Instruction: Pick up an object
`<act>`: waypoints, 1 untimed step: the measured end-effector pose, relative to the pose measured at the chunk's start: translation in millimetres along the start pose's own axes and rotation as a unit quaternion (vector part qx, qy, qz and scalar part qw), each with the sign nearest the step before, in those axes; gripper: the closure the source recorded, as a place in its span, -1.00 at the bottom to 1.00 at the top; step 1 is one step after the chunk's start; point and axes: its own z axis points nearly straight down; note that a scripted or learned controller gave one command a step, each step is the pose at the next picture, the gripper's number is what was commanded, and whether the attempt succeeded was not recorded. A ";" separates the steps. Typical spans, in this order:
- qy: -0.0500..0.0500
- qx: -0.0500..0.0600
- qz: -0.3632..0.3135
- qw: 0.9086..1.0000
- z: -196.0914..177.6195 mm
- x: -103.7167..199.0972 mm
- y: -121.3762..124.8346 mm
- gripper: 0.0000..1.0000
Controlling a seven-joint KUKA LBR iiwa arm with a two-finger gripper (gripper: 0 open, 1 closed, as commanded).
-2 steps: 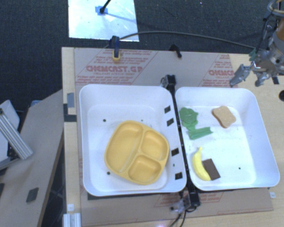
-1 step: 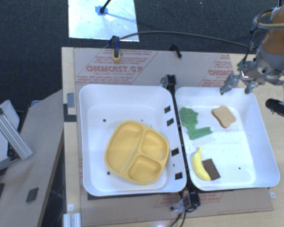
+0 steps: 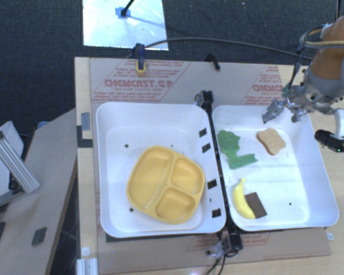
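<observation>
Gripper up at the back of the right bin, nothing in it yet.

You've got the gripper hovering over the far edge of the right bin, jaws spread apart with nothing between them. The bread slice sits just below it, closest pick. Further left you'll see the green leafy piece, and near the front the banana lies touching a brown chocolate-looking block. Over in the left bin there's a yellow divided tray.
</observation>
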 end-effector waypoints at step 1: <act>0.000 0.001 0.000 1.000 61.8 -1.6 -1.2 -1.00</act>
